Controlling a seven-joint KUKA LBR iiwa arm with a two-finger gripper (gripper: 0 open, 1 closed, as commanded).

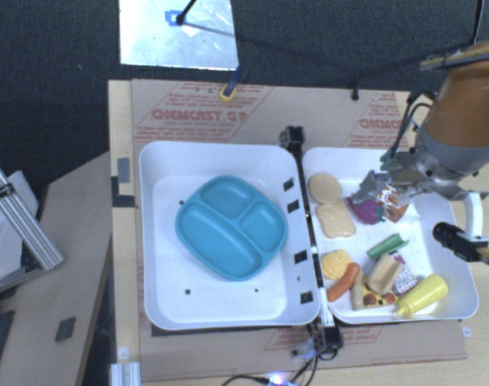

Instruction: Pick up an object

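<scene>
While the tool hangs low over the right bin, a purple object lies directly beneath its tip, on the side toward the left bin.

From the camera view, the grey arm with its orange band reaches down from the right, and the purple object, a small rounded, dark violet lump whose kind I cannot make out, sits just under and slightly ahead of the tool, with no clear long axis. An orange-and-white packet lies right beside it, under the wrist. Whether the tool is spread or pressed together cannot be told; nothing is visibly pinched in it. Farther from the tool, toward the near rim, lie a green piece, a yellow bottle and a sausage; two tan pieces lie beyond the purple object. A blue tray sits in the left bin, well apart.
</scene>
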